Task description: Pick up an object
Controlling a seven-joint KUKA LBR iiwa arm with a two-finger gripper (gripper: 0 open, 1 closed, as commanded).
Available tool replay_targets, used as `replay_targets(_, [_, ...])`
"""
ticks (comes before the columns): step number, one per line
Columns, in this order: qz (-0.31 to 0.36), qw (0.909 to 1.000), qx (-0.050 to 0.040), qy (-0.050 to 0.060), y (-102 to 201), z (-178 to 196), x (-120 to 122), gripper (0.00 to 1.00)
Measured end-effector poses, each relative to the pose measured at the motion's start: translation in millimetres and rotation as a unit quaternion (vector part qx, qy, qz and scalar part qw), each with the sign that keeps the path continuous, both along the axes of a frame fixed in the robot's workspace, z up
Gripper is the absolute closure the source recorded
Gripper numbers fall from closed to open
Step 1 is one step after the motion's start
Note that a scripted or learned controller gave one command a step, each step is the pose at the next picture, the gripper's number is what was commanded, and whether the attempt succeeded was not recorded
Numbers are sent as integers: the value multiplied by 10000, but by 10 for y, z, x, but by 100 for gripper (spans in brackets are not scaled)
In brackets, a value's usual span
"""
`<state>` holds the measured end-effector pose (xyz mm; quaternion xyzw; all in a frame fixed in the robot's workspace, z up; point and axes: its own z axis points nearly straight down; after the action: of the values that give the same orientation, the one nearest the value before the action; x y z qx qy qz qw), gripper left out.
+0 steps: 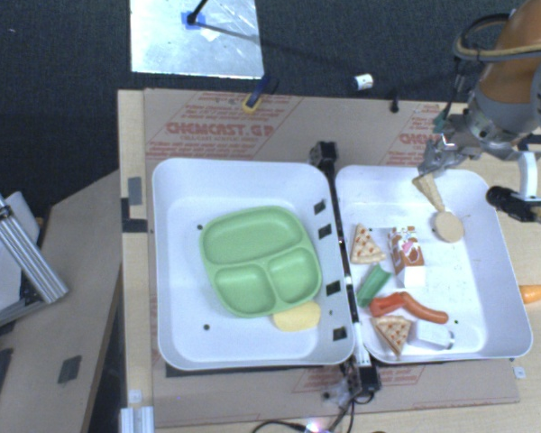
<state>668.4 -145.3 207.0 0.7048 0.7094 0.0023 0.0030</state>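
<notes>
The claw (435,159) grips a wooden spoon (437,209) over the right bin (500,269). Toy food (392,282) lies at seven o'clock from it, near.

Green tray (252,260) in left bin (176,242); toy foods (397,278) in right bin (496,269).

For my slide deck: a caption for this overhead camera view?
Gripper lifts a wooden spoon above the right bin of toy food.
</notes>
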Motion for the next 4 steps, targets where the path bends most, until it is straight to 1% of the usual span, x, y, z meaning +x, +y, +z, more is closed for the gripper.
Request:
replay_targets(1, [0, 10000, 2, 17, 1, 187, 10, 100])
replay_targets(2, [8, 10000, 7, 39, 502, 99, -174, 100])
replay_targets(3, [11, 10000, 12, 37, 964, 68, -354, 100])
replay_targets(4, [10, 10000, 12, 35, 1479, 204, -496, 100])
